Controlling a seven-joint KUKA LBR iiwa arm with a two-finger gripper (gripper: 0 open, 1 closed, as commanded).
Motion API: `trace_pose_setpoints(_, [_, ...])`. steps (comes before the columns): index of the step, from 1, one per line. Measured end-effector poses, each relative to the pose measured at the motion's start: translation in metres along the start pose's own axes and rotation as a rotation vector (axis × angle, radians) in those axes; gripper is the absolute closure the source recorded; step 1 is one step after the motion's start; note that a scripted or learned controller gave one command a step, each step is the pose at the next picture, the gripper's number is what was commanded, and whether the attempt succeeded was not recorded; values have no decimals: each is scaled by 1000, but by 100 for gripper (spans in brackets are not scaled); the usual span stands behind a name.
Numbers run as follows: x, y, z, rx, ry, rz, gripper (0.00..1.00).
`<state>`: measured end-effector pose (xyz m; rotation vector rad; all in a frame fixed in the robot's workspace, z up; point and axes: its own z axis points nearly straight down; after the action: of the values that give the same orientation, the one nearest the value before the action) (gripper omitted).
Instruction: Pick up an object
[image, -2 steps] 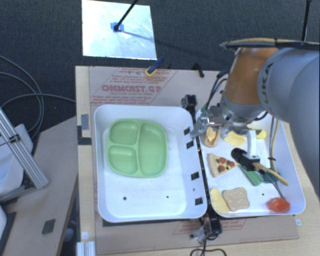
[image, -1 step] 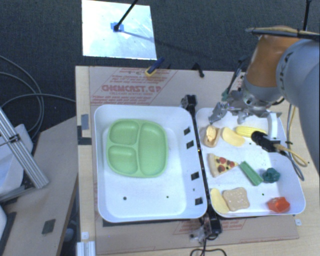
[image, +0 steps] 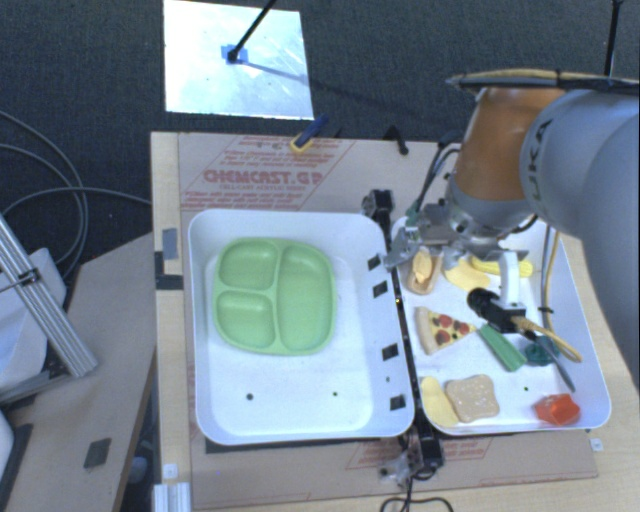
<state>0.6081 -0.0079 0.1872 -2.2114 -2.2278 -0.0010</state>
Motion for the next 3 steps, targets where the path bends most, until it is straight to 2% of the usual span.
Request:
trace_pose_setpoints(1, [-29, 63, 1, -9, -3, 3, 0])
trace_pose_setpoints(2, [119, 61, 2, -5, 4, -10, 0])
trace_pose_setpoints(3, [187, 61, 74, -1, 0, -2, 0])
